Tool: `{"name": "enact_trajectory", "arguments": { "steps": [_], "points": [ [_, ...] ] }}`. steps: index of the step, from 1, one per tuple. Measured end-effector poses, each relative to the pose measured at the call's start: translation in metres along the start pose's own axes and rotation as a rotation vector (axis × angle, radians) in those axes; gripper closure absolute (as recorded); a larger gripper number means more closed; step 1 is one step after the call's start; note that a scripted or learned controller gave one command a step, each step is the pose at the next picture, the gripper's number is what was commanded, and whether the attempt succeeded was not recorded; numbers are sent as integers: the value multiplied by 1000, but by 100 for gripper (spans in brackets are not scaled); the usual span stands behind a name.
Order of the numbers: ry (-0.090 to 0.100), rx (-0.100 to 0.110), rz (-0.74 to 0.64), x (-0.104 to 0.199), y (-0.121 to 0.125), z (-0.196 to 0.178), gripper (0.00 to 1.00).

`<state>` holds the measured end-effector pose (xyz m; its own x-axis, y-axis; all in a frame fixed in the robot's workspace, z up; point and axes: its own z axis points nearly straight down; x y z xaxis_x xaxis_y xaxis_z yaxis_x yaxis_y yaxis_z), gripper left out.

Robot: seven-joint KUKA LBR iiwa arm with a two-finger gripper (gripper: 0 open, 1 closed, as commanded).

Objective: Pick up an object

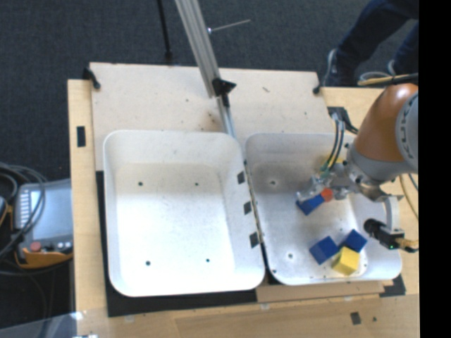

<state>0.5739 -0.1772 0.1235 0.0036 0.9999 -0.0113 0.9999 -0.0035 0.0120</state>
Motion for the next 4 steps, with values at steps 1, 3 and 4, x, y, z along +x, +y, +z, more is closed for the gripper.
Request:
{"name": "enact_trajectory", "arguments": {
  "steps": [1,3,4],
  "points": [
    [2,-10,3,0,3,-15,100],
    [9,5,-7,-9,14,-128,100],
    [10,7,-9,-11,15,-161,100]
  ]
}}
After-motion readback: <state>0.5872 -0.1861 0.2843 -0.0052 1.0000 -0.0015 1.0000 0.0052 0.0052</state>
